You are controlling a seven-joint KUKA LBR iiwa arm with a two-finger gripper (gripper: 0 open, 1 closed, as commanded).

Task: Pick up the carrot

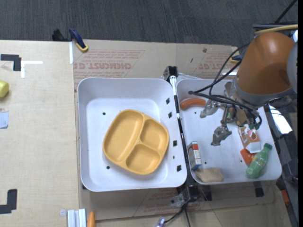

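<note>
In the right bin, a small orange carrot-like piece lies near the right wall, tucked against a green bottle. At the bin's back left lies a longer, curved orange-red piece; I cannot tell which of the two is the carrot. My gripper hangs over the middle of this bin, open, with nothing between its two metal fingers. It is between the two orange pieces and touches neither.
A red-and-white packet lies just behind the bottle. A small carton and a tan bread-like lump sit at the bin's front left. The left bin holds a yellow divided plate.
</note>
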